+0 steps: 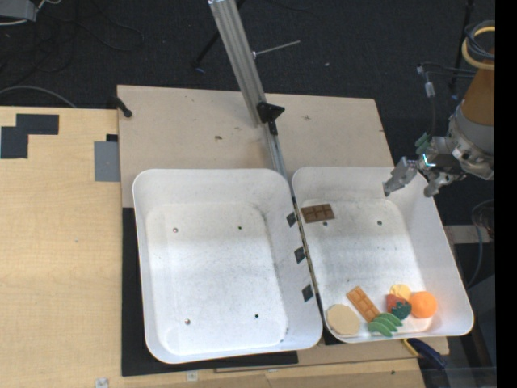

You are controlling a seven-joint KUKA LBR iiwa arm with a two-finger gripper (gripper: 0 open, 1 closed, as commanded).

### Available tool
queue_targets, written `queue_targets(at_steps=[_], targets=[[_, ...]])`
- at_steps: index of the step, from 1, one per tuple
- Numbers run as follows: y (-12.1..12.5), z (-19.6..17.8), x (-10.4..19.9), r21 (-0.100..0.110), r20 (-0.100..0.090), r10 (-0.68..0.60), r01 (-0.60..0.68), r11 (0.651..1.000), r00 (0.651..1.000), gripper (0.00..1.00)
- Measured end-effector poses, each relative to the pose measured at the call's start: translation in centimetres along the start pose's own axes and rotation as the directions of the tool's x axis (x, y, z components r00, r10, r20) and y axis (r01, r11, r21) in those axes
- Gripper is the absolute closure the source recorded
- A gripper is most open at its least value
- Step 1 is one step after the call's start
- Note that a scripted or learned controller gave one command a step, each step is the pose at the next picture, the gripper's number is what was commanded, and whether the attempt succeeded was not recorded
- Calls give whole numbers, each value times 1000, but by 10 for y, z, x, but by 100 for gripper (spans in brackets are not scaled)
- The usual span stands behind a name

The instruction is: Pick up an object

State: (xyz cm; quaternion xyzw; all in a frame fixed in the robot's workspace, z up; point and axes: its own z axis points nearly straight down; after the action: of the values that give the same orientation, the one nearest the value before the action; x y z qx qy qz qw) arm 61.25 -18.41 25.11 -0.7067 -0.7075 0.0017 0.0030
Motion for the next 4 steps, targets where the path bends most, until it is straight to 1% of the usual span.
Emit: queue_targets(at_steps=[1, 2, 3, 4], targets=[[1, -3, 0, -4, 2, -2, 2, 1000, 1000, 0], [3, 62, 1, 2, 0, 1, -1, 1000, 1000, 0], [3, 112, -8, 1, 0, 2, -2, 1000, 1000, 0], [3, 161, -7, -4, 1, 2, -2, 1000, 1000, 0]])
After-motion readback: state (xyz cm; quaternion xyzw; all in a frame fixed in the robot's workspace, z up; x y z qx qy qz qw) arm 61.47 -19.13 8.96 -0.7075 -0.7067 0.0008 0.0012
